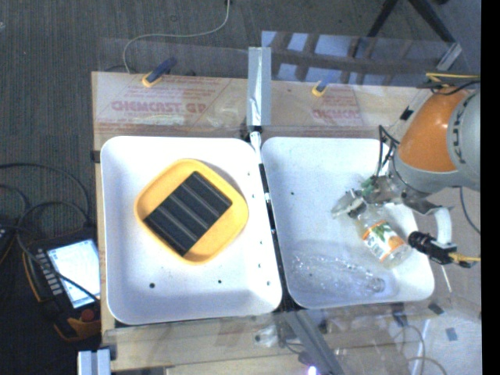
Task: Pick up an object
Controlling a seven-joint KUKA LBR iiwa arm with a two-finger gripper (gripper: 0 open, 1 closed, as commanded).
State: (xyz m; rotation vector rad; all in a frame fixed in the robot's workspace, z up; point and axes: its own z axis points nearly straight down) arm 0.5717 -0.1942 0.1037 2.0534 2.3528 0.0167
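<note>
The right bin (312, 170) holds a small clear bottle with an orange and green label (382, 240), lying on its side near the right wall. My gripper (361, 195) is low over this bin, just up and left of the bottle and close to it. I cannot see anything held in it. A crumpled clear plastic piece (337, 271) lies along the bin's front. In the left bin (125, 280) rests a yellow rounded-square object with a black ridged top (191, 210).
The arm's orange band (431, 137) and grey wrist hang over the right bin's right rim. A ridge (266, 209) divides the two bins. Cables and a small screen device (66, 268) lie on the floor to the left.
</note>
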